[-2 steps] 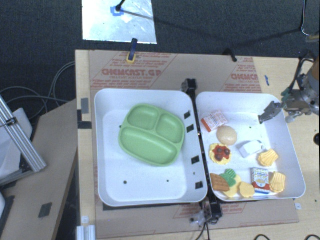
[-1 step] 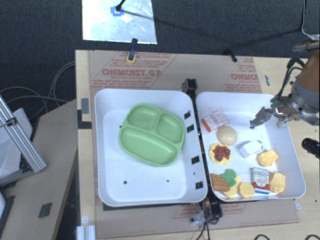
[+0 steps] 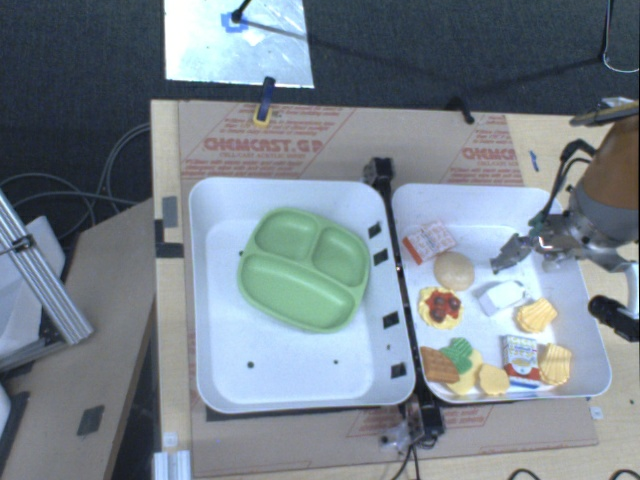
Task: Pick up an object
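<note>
The right bin [image 3: 480, 208] holds several toy foods: a red and white packet [image 3: 430, 240], a beige bun [image 3: 453, 269], a red and yellow pizza piece [image 3: 441, 307], a white block [image 3: 500, 295] and a yellow wavy piece [image 3: 536, 315]. Along its near wall lie a brown cracker [image 3: 437, 364], a green piece [image 3: 459, 350], a yellow round [image 3: 492, 379], a printed packet [image 3: 519, 356] and another yellow piece [image 3: 555, 364]. My gripper [image 3: 505, 256] hangs over the bin's right half, just above and behind the white block and right of the bun. Nothing is seen held in it.
The left bin [image 3: 215, 298] holds a green divided plate [image 3: 305, 268]. A black divider with clips [image 3: 392, 268] runs between the bins. The arm's orange band [image 3: 612, 163] comes in from the right. A dark part [image 3: 615, 313] juts over the right bin's rim.
</note>
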Motion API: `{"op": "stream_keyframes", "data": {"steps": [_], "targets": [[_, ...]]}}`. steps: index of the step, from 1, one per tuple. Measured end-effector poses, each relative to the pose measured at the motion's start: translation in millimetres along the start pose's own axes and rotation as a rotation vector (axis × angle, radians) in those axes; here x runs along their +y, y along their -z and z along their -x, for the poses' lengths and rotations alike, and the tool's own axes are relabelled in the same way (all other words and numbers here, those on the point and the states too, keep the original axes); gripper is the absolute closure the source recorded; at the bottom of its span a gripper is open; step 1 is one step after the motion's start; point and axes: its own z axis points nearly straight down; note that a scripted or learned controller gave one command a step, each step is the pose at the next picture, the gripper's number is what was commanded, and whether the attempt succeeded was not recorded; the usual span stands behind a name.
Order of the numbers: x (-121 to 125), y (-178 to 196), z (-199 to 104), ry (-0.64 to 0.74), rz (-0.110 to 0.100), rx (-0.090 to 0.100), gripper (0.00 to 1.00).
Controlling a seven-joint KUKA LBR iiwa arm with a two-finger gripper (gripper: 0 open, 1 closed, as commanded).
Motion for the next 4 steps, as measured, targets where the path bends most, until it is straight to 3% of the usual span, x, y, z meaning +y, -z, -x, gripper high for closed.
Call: {"op": "stream_keyframes", "data": {"steps": [2,3,4], "targets": [[-1,-79,0,0.000,0.000,0.000,0.00],[0,-67,0,0.000,0.005,-0.001,1.00],[-5,-9,8,-0.002,0.007,-0.003,1.00]]}}
